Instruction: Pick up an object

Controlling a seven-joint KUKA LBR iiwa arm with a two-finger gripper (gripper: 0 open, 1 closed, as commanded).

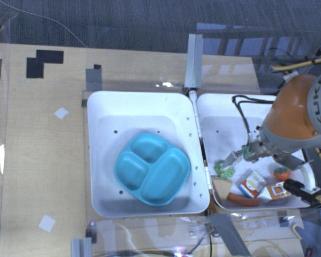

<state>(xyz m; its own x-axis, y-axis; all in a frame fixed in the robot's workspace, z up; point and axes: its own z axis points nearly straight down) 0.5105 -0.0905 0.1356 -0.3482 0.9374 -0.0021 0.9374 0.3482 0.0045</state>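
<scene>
Right bin (224, 108), lower right of frame: the gripper (236, 157) hangs just above the green toy (223, 170), which lies immediately down-left of the tips and is the nearest object. Whether the fingers are open or closed cannot be told. A carton (253, 183), sausage (242, 199) and orange box (279, 190) lie further down-right. The left bin (104, 116) holds a blue plate (152, 168).
</scene>
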